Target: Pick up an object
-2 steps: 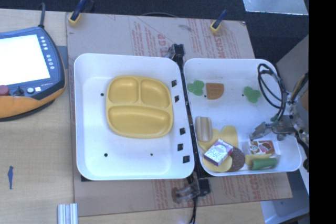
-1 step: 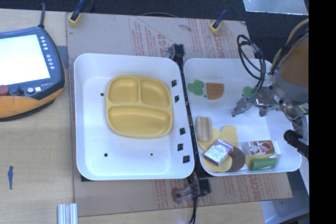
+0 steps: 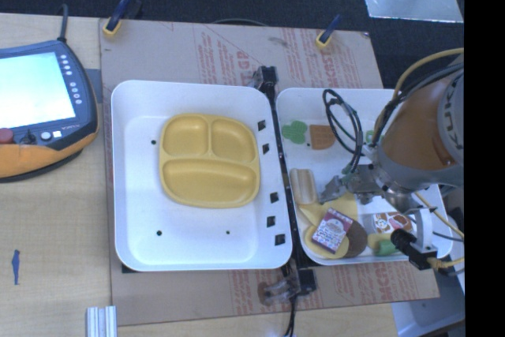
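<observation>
The right bin (image 3: 304, 102) holds several small objects: a green piece (image 3: 295, 131), a brown toast-like piece (image 3: 321, 136), a beige stick (image 3: 303, 185), a yellow piece (image 3: 314, 214), a purple packet (image 3: 332, 230) on a brown disc, a small green block (image 3: 384, 246) and a white-and-red item (image 3: 384, 220). My gripper (image 3: 353, 184) hangs low over the middle of this bin, just right of the beige stick. Its metal body hides the fingers. Nothing visibly sits in it.
The left bin (image 3: 134, 170) carries a yellow divided plate (image 3: 210, 160). A teach pendant (image 3: 43, 102) lies on the bench at far left. Black cable loops (image 3: 343, 122) hang over the right bin's back part. Clamps sit at the cardboard's far edge.
</observation>
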`<action>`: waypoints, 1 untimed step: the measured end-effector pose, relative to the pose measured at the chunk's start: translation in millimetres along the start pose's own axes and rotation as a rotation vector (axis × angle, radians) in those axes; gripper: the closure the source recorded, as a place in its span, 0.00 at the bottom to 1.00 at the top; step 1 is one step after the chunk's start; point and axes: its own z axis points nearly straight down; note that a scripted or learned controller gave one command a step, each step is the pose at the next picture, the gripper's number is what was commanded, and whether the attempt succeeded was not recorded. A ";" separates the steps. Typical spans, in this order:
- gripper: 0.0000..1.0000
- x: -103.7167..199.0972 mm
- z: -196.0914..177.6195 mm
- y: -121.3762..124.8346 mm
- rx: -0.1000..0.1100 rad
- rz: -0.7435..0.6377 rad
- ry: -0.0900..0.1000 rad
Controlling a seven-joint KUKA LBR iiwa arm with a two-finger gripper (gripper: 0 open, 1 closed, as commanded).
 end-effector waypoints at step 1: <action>0.00 -98.6 -5.4 -33.6 -0.002 0.012 -0.006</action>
